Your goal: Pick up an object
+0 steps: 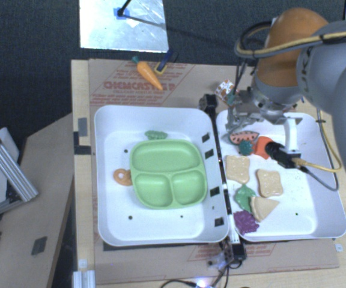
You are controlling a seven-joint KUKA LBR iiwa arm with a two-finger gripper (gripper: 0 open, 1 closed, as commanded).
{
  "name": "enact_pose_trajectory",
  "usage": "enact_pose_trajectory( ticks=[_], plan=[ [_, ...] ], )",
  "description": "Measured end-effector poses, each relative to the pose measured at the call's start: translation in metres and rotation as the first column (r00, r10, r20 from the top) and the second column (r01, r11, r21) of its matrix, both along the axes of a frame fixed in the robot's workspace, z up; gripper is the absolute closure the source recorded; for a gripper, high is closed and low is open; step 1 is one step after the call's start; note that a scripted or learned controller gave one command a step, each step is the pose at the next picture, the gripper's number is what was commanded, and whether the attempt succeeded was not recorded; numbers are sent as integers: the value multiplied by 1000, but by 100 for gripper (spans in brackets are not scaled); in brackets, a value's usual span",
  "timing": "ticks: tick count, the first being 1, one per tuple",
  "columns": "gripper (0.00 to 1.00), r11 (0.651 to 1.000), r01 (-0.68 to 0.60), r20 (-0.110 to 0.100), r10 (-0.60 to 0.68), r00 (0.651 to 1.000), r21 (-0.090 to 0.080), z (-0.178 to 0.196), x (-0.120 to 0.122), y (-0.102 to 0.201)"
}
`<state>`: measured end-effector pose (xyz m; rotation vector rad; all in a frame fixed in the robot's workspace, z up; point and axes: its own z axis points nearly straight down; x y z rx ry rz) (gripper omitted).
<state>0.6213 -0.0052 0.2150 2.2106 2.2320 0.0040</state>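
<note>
The arm reaches over the right bin [332, 221], and its end effector [240, 123] hangs at that bin's far left corner, just above the watermelon slice [244, 138]; whether it is open or closed I cannot tell, since the wrist and cables crowd it. Taking the watermelon slice as the landmark, it is also the likeliest thing to be picked, lying flat on the bin floor right under the tool. Just to its right sits a small red-orange piece [262, 146], and nearer the camera from it lie two bread slices [238, 168], a green leafy piece [244, 194], a tan wedge [263, 207] and a purple grape bunch [245, 222]. Well to its left, in the left bin [110, 221], are a green divided plate [164, 173], a small green piece [156, 135] at the plate's far rim, and an orange ring [122, 177]. Beyond the bins, a toy carrot [149, 75] rests on the worktop [86, 83]. The slice looks like play food: probably light, stiff and a little slick, not fragile. Being thin and flat, it offers little height, so I judge the fingers should straddle its narrow width, across the curved rind and straight edge, and come down nearly to the floor; a grasp off centre could let it pivot or skid against the bin wall.
</note>
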Motion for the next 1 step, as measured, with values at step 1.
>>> enact_pose_trajectory(
  ticks=[1],
  plan=[
    [100,1000,4,0,-4,1000,-1,2,1,10]
  ],
)
